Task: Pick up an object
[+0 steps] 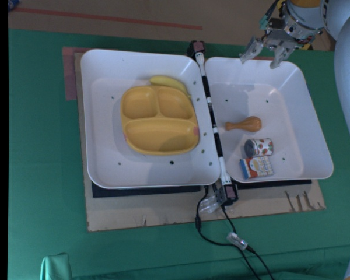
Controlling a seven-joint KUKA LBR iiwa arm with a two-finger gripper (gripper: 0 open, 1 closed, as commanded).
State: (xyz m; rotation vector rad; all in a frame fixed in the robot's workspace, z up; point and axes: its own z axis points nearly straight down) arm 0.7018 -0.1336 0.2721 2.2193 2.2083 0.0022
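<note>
Drumstick [244,123], your likeliest pick, lies in the right bin [303,107] near its middle, with a small can [258,147] just below it and a little carton [256,167] below that. You see the gripper [261,54] over that bin's far rim, fingers spread apart, holding nothing
</note>
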